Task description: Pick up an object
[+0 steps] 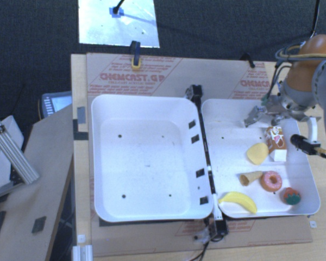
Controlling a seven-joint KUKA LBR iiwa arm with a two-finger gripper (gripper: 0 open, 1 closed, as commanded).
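Pale wooden bench (54,145) with a clear sheet printed in red lettering under two shallow white plastic bins. Left bin (103,145): smooth, glossy, rounded corners, small dark holes in its floor. Right bin (228,145): same form, carries all the objects, grouped in its right half.

Grey KUKA arm with orange band (309,64) reaches in from the right, over the right bin's far right corner. Two-finger metal gripper (259,114) sits low above the bin floor, just left of the carton; finger state — cannot tell, nothing visible between them.

Objects:
- curved yellow plastic banana (239,202), near front rim
- small white-and-red printed carton (276,142), upright
- rounded pale-yellow wedge (257,153), touching the carton's left
- pink-frosted ring doughnut (271,181)
- tan ribbed cone (250,177), lying just left of the doughnut
- small red-and-green round fruit (291,196), front right corner
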